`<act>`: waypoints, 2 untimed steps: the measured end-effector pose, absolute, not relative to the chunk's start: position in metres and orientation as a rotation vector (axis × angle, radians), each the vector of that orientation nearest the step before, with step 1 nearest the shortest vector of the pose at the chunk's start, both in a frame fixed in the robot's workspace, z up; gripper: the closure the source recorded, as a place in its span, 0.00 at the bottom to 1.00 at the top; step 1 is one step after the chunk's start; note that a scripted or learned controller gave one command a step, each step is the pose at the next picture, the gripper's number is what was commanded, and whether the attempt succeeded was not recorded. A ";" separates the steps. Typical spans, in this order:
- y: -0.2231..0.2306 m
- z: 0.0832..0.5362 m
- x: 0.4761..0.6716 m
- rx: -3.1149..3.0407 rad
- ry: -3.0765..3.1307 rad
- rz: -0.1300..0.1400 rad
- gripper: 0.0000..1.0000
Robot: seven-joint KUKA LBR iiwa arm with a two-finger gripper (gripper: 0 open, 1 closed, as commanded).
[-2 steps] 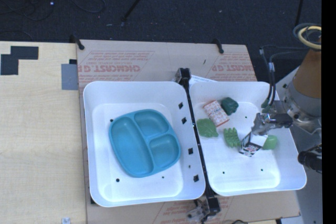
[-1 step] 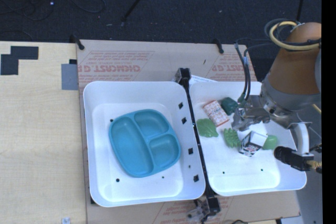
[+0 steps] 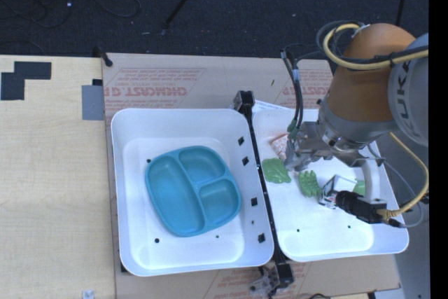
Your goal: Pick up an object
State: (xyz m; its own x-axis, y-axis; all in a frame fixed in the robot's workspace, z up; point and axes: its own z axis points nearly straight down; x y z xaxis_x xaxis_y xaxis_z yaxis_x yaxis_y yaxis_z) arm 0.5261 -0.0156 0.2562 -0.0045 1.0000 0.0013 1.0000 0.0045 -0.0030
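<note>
A teal divided plate (image 3: 192, 189) lies in the left bin (image 3: 133, 143). In the right bin (image 3: 336, 241) I see a green leafy piece (image 3: 276, 171) near the divider and a second green piece (image 3: 309, 183) just right of it. A pale pinkish item (image 3: 280, 144) lies beyond them, partly covered by the arm. My gripper (image 3: 299, 157) is low over the right bin, directly above and between the green pieces and the pinkish item. The wrist hides its fingertips.
A black divider rail (image 3: 255, 185) runs between the two bins. The large grey and orange arm body (image 3: 367, 80) covers the right bin's far right part. Another green bit (image 3: 359, 187) peeks out by the white bracket.
</note>
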 end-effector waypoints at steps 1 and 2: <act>0.037 0.243 0.538 -2.214 -2.224 0.003 1.00; 0.088 0.228 0.560 -2.214 -2.225 0.003 1.00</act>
